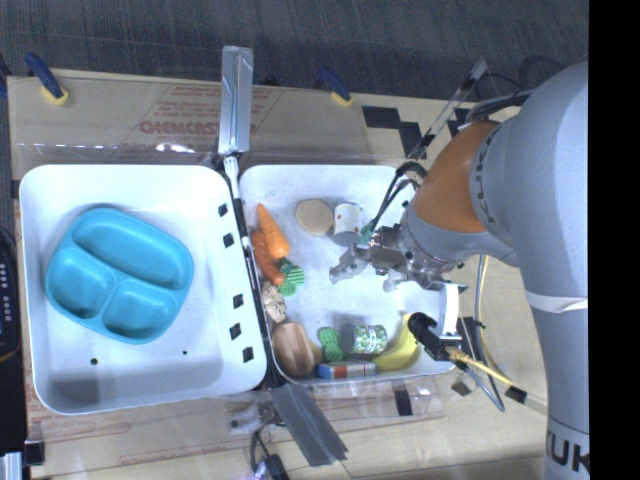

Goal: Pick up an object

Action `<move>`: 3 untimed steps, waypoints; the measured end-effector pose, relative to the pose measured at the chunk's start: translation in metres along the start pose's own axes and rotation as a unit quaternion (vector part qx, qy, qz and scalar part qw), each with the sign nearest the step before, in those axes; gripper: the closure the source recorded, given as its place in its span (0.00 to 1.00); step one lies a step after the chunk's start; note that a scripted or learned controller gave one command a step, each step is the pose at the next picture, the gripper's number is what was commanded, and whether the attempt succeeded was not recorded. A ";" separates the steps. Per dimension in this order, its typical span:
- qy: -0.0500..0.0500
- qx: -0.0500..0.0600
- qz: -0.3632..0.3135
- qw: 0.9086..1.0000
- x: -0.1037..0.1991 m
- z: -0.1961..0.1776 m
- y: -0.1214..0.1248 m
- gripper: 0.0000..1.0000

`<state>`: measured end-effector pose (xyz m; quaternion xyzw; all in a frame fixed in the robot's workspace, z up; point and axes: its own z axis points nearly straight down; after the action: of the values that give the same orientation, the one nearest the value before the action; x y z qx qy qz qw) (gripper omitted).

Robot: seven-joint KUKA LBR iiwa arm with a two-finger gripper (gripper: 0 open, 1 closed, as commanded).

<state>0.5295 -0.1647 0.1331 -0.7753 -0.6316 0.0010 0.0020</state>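
Bench w/ two shallow white bins side by side. Left bin (40,368): one blue divided tray (118,272), three compartments, lying flat near the bin's middle-left. Right bin (300,180): assorted small items. Along its left wall, an orange carrot (268,236) w/ a green leafy bit (291,279) at its lower end, a small brownish item just below that. Upper centre: a tan round disc (314,217), a small white cup-like cylinder (347,218) just beside it on the right. Near front wall: a brown rounded item (292,347), a green can (365,340), a yellow banana (402,352) curving at the can's right, a red-and-blue marker (346,370) lying along the wall. Arm: grey w/ orange band (445,183), enters from right. Gripper (347,265) over the right bin's bare middle, just below the white cylinder; fingers slightly apart, nothing between them. No item lifted; all lie in the bin, carrot well left of gripper.
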 end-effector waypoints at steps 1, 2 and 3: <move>0.000 0.000 0.008 1.000 0.030 0.014 0.021 0.00; -0.001 -0.001 0.000 1.000 -0.034 0.041 -0.020 0.00; 0.000 -0.002 -0.013 1.000 -0.033 0.041 -0.046 0.00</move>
<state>0.4775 -0.1876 0.0922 -0.7669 -0.6417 -0.0004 0.0008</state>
